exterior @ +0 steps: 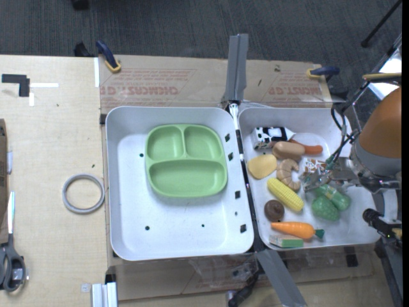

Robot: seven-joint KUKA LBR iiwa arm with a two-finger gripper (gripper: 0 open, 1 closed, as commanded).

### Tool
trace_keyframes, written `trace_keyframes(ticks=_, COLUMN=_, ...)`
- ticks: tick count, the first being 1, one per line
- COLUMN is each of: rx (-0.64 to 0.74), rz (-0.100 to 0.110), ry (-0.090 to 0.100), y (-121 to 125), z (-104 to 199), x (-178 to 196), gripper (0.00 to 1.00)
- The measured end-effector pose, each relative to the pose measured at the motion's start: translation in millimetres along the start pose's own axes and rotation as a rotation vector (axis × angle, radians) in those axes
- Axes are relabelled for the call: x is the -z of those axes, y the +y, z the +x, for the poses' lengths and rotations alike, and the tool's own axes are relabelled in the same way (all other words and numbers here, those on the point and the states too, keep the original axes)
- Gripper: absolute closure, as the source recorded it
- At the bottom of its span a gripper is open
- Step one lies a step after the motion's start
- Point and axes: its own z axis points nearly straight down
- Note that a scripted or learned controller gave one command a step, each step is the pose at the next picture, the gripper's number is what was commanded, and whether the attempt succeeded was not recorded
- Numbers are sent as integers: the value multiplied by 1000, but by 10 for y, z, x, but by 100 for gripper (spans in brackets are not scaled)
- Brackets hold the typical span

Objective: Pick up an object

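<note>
The right bin (358, 235) holds several toy foods. Among them are a yellow corn cob (285, 194), an orange carrot (293, 229), a brown round piece (275, 209), a pale yellow wedge (262, 166) and a tan bread roll (289, 149). There is also a green leafy vegetable (330, 204) and a black-and-white item (271, 133). My gripper (317, 179) is low in this bin, just above the green vegetable and to the right of a beige piece (291, 173). Nothing visibly hangs from it.
The left bin (121, 222) carries a green divided plate (186, 159). A grey ring (83, 192) and scissors (11, 266) lie on the bench at the left. A grey post (236, 66) stands between the bins at the back. Black cables run by the arm (383, 133) at the right.
</note>
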Motion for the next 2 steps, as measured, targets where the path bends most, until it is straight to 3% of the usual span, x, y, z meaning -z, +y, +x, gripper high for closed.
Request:
trace_keyframes(ticks=1, rx=-3, rz=6, ry=1, y=-6, z=-8, x=47, gripper=100)
trace_keyframes(ticks=2, rx=41, rz=-7, ry=-3, y=52, z=870, x=1313, gripper=100)
